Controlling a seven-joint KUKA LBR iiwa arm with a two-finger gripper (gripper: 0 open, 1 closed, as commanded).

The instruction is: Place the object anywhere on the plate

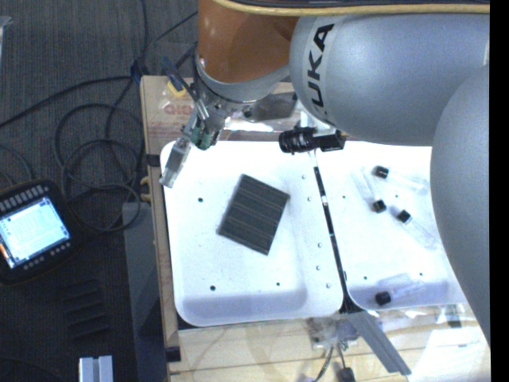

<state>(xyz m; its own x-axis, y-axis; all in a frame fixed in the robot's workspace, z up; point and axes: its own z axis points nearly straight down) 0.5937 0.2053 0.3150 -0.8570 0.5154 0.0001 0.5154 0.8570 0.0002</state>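
Seen from above at a slant: two shallow white bins side by side on a wooden worktop (156,114).

In the left bin (238,309), a dark ribbed plate (254,213), rectangular, lying flat and turned at an angle, near the bin's middle and apart from every wall.

In the right bin (362,281), several small clear pieces with black ends, scattered: one (381,172) near the far side, two (379,206) (404,216) close together in the middle, one (382,298) near the front rim. All well apart from the plate, across the divide between the bins. Cannot tell which of them is the task's object.

Reaching in from the right, a large grey arm (382,62) with an orange band (238,38), covering much of the upper right. At its end, the tool (176,159), slanting down and left over the far left corner of the left bin, away from the plate and from the small pieces. Cannot tell whether apart or together.

Left of the worktop, on dark floor, looping black cables (95,146) and a handheld screen (32,229), lit.
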